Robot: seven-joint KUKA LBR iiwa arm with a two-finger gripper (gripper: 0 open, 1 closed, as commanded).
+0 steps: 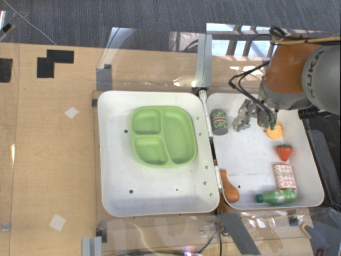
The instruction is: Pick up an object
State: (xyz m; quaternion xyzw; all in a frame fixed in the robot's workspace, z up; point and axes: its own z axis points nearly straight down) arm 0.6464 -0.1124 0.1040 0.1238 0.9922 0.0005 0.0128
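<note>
In the camera view my gripper (253, 120) hangs over the upper part of the right bin (250, 159), open, with bare bin floor between its fingers. To its left a small green-labelled can (218, 121) stands by the bin's left wall. Touching or just under the right finger lies a yellow-orange fruit (274, 131). Further down the right side are a red strawberry (284, 152), a red-and-white carton (284, 176) and a green bottle (276, 197) lying flat. An orange-brown drumstick-shaped piece (229, 188) rests at the lower left corner.
The left bin (114, 185) holds a green divided plate (162, 136). A ridge (211, 148) separates the two bins. The arm's orange band and cables (287, 63) hang over the right bin's top edge.
</note>
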